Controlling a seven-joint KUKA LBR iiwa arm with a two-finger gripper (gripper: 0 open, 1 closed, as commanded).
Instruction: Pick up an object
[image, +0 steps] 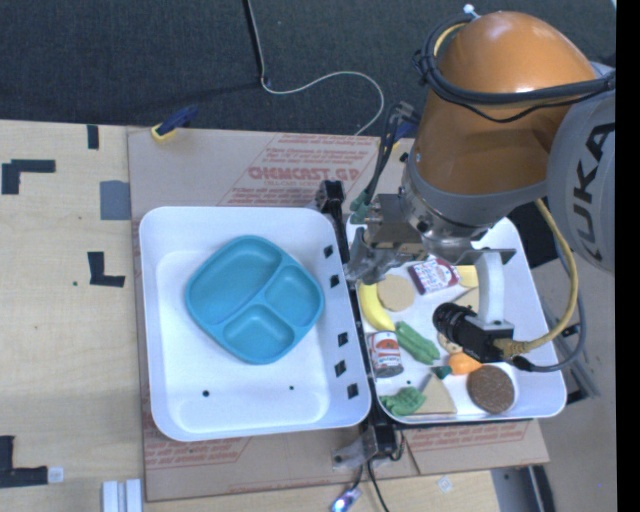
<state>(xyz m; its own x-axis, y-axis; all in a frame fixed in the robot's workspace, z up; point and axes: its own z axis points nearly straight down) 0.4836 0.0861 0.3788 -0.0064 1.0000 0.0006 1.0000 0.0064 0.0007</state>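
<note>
Pale wood counter (60, 330) with a cardboard sheet (290, 165) under two white bins, and we are looking down on the right bin (530, 400), where the pickable things sit crowded: a banana (374, 306) by the left wall, a tan round disc (397, 293) touching it, a small can (386, 353) just below, a green pod (416, 341) beside that, a brown cookie (492, 388) near the front corner, a purple-and-white packet (434, 274) further back. Over them we see the jaws (375, 255), low at the bin's back-left corner, but we cannot tell whether they are apart or together. Across in the left bin (165, 380) lies a blue divided plate (256, 297).
</note>
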